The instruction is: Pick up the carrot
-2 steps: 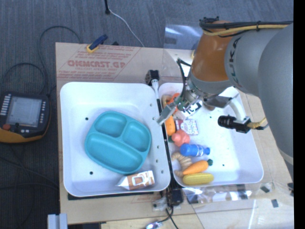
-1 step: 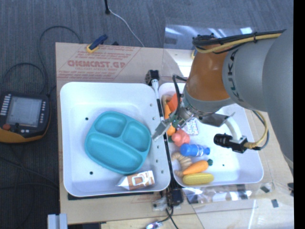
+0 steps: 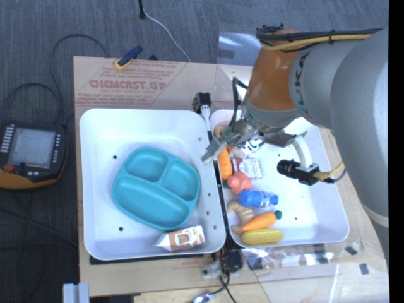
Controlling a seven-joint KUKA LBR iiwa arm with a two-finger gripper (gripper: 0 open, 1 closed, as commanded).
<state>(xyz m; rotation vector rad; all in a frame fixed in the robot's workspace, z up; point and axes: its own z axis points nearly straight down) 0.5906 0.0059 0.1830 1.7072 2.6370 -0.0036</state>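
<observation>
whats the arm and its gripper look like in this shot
The arm is thick, rounded and light grey, with a wide orange band above the wrist and dark lettering along the grey shell beside it. Black cables run over the top of the band. The gripper is small, metallic grey, and tapers into slim fingers.

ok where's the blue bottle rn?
The blue bottle lies in the right bin, near its left wall, just below the pink toy and above a carrot.
</observation>
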